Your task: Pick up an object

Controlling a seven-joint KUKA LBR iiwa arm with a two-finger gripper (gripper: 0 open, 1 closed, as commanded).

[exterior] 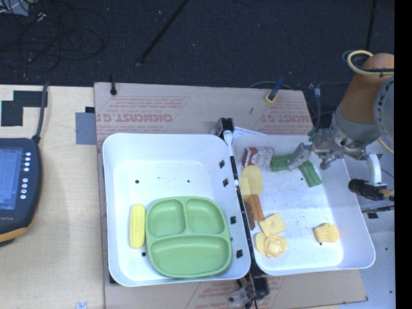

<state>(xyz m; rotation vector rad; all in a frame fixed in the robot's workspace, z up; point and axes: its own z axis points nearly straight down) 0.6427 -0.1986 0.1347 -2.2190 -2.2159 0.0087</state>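
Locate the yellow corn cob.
The yellow corn cob lies in the left white bin, just left of the green divided plate.

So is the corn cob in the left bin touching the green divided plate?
Touching, or nearly so: the camera view shows the corn cob lying right along the left rim of the green divided plate, with no white bin floor visible between them.

Two white bins are set side by side on a sheet of cardboard (193,111) printed with red lettering. The left bin (119,172) and the right bin (351,237) are joined at a black divider (235,192). The cardboard is laid on a pale wooden bench (58,250). A control tablet (16,188) with a blue screen is seen at the left edge, its black cable running up the bench. Loose cables (58,28) are scattered over the dark floor behind.
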